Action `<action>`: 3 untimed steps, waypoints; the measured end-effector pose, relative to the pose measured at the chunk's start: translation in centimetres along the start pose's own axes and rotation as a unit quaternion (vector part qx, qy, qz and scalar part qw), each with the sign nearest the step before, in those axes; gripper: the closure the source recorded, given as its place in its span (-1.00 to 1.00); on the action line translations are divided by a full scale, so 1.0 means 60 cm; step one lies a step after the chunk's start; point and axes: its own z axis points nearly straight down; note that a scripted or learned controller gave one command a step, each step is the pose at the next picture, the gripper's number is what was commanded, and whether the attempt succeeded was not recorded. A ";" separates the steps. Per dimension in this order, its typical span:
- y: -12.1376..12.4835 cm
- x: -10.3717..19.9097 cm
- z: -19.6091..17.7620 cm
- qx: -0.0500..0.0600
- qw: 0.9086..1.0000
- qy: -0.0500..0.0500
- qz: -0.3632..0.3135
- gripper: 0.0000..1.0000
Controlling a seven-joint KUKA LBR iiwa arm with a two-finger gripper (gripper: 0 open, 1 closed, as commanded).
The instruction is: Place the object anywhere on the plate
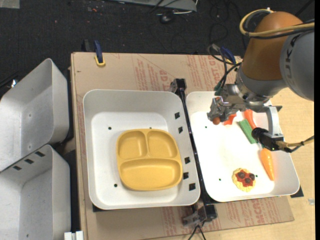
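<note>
Pincer (218,115) low in right bin (220,154), far corner; grip state I cannot tell. Red-orange object (229,118) just beside it. Plate (149,159) sits in left bin (100,134), well apart. My worry: weak grasp drops object while crossing divider.

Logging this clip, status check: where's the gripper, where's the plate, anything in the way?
Gripper low at right bin's far left corner, by a red-orange toy. Yellow divided plate bare in left bin. Carrot, green piece, small pizza lying loose.

Fixed overhead slant onto both bins (95,104)
</note>
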 end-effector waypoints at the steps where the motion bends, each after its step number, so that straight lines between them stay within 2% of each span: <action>1: -0.017 0.089 -0.001 -0.001 1.000 0.000 -0.001 1.00; 3: -0.090 0.236 -0.013 0.000 1.000 0.000 -0.001 1.00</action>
